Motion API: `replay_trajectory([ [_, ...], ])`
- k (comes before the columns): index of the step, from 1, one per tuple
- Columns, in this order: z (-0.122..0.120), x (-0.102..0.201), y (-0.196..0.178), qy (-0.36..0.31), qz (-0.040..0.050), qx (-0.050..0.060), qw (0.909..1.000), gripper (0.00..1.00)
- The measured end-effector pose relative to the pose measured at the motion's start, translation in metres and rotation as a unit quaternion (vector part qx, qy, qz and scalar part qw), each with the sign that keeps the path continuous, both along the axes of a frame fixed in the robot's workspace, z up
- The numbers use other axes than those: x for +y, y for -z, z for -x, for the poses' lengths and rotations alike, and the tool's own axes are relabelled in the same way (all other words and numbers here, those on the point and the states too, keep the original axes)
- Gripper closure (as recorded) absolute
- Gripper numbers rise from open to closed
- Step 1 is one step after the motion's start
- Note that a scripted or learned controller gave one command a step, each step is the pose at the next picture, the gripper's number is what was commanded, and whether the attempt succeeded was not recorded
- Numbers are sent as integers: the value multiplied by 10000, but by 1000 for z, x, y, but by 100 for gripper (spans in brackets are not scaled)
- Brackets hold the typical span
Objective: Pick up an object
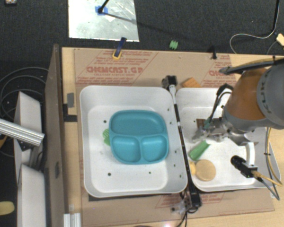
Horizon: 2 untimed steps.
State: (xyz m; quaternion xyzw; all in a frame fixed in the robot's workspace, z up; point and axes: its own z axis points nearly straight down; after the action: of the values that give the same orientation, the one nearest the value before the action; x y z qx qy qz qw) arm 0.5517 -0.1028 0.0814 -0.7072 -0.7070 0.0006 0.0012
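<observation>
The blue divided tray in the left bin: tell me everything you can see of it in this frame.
The blue divided tray is a rounded-rectangle dish that looks like matte teal plastic, with three compartments: one wide one along the far side and two smaller ones along the near side. All three look bare. It lies flat, right side up, about the middle of the left bin, resting on the bin's floor. A small green object pokes out from under or against its left edge. The gripper is apart from it, over the right bin.
</observation>
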Motion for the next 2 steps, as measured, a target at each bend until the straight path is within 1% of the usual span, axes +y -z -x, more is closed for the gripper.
replay_trajectory([
  [1, -48, -25, -4, -20, 15, -49, 10000, 0],
  [2, -46, -24, -14, -22, 6, -38, 10000, 100],
])
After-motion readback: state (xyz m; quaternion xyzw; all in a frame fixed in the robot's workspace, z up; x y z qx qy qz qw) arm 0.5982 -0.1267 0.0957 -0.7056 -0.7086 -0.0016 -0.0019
